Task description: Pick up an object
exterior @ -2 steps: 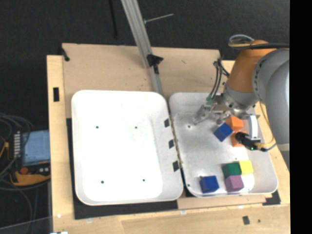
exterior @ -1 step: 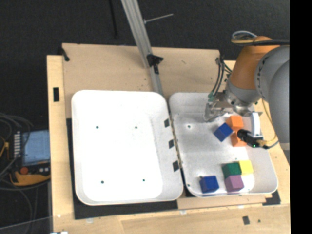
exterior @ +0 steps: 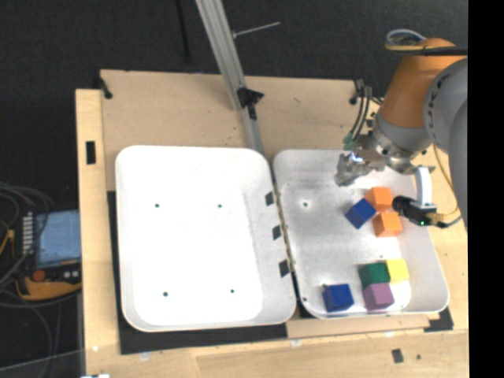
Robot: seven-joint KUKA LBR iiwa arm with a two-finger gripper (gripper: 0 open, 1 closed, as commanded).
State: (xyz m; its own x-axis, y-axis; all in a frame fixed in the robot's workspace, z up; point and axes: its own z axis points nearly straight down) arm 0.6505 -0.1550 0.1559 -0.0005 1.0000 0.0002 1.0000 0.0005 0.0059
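The right bin [exterior: 315, 235] holds several blocks. A blue block [exterior: 361, 213] lies near its upper middle, with two orange blocks [exterior: 382, 198] [exterior: 387, 224] just to its right. Along the front edge sit another blue block [exterior: 338, 297], a green block [exterior: 374, 274], a yellow block [exterior: 397, 270] and a purple block [exterior: 379, 295]. My gripper [exterior: 347, 172] hangs over the bin's upper part, up and left of the first blue block, a short way from it. Nothing shows between its fingers.
The left bin [exterior: 193, 235] lies beside the right one, its rim meeting it at the middle. A slanted metal pole [exterior: 224, 50] rises from behind the bins. The arm's orange band [exterior: 409, 85] stands over the bench's right rear corner.
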